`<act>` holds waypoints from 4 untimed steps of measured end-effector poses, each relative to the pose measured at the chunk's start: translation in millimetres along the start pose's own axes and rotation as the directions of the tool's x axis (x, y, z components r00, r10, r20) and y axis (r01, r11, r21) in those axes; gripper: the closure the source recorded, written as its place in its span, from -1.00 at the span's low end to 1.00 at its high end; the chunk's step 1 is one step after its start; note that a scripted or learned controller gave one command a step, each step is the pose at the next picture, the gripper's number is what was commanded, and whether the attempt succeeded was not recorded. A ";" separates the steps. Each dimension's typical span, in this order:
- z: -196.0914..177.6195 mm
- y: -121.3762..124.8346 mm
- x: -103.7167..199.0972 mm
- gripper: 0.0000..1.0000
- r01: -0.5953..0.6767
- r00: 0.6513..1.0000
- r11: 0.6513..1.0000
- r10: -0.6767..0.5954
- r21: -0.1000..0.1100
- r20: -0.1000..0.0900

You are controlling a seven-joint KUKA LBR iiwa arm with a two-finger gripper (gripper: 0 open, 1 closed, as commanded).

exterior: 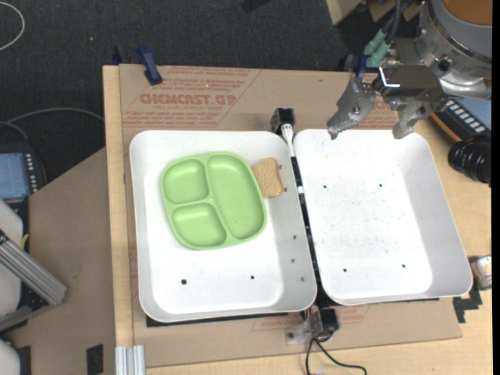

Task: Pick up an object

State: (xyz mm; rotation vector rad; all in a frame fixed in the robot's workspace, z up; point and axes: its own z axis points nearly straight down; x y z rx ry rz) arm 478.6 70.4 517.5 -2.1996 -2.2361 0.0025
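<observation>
A green three-compartment plate [212, 200] lies in the left bin [156, 287]. A tan cracker-like piece [269, 178] rests against the plate's right rim, near the divide between the bins. My gripper [372, 125] hangs over the far edge of the right bin [391, 280], well to the right of the cracker. Its two fingers [342, 120] stand wide apart, open, with nothing between them.
Both bins sit on a cardboard sheet [187, 92] with red lettering. A blue clip [148, 65] is at the sheet's far left corner. A small black clamp [282, 119] sits at the far end of the divide. Black lens-like items [473, 156] lie at the right.
</observation>
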 end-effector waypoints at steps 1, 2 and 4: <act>32.0 1.1 63.3 -1.00 -0.008 1.000 1.000 0.008 0.002 0.002; 18.7 2.1 59.4 1.00 -0.015 1.000 1.000 0.015 -0.006 0.002; 90.0 1.9 21.3 1.00 -0.019 1.000 1.000 0.019 -0.008 0.002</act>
